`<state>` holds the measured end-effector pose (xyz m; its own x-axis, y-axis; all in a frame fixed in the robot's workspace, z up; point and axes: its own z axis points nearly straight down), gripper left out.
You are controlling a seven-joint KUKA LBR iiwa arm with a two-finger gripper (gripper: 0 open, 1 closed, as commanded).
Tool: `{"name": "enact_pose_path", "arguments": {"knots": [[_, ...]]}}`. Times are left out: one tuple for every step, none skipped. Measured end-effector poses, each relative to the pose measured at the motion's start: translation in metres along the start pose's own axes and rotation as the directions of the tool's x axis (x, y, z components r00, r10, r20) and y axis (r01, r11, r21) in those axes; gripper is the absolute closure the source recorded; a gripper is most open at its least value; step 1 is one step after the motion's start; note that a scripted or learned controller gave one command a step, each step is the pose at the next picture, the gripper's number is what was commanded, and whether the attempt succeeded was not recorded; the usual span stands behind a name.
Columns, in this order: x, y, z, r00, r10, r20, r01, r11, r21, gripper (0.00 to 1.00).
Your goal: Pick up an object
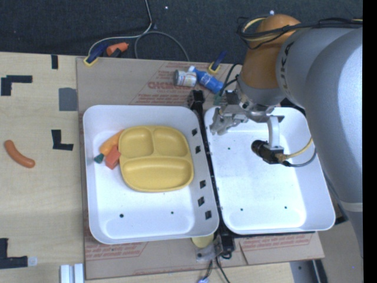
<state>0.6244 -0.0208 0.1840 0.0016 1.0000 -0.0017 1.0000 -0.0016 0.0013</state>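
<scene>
Yellow divided plate [156, 158], three compartments, lies flat in the left bin [100, 217]. Orange and red pieces [110, 152] with a small green bit are tucked against its left edge. My gripper [222, 121] hangs over the right bin's [265, 211] upper left corner, well apart from the plate, across the divider. Cannot tell how my gripper is set.

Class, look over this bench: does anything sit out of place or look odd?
Yes. A sausage-shaped orange toy lies on the bench left of both bins, outside them. In the left bin, small orange pieces are tucked partly under the yellow divided plate.
</scene>
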Motion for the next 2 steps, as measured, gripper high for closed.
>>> {"name": "enact_pose_path", "arguments": {"knots": [[-0.044,-0.071,0.0,1.0,0.004,0.001,-0.004,1.0,0.007,1.0],[0.044,-0.055,0.0,1.0,-0.011,-0.005,0.011,1.0,0.002,1.0]]}}
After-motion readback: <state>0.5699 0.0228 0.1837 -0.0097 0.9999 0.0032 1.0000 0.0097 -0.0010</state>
